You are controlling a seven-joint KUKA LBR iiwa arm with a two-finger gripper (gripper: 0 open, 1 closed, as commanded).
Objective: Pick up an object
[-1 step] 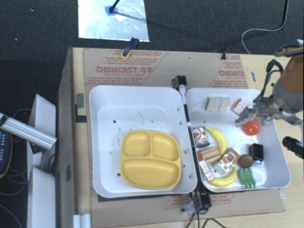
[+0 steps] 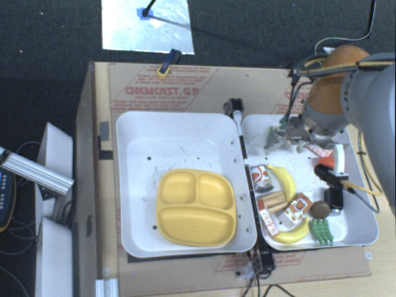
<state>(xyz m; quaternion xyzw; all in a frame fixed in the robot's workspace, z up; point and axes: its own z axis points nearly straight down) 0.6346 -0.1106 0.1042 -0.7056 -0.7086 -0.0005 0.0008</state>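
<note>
Two white bins were set side by side on a brown bench (image 2: 185, 85). In the left bin (image 2: 142, 135) a yellow plate (image 2: 197, 206) with three parts was laid flat. The right bin (image 2: 366, 224) was filled with small things. The gripper (image 2: 279, 136) was seen over the far end of the right bin, near its left wall, at the end of the grey arm (image 2: 365, 98). It could not be told whether the gripper was apart or together, and nothing could be seen held in it. A curved banana (image 2: 284, 181) was laid in the middle of the right bin, near the gripper but apart from it. Its long side was pointed from the far left down to the near right. A second banana (image 2: 292, 234) was laid at the near end of the bin, stretched almost left to right, with its right tip turned up. A small box (image 2: 262, 178) with a red picture was placed just left of the curved banana. A tan block (image 2: 275, 201) and an orange box (image 2: 297, 208) were packed between the two bananas. A brown ball (image 2: 320, 210) was set to the right of the orange box, and a green toy (image 2: 320, 231) was laid just below it.
</note>
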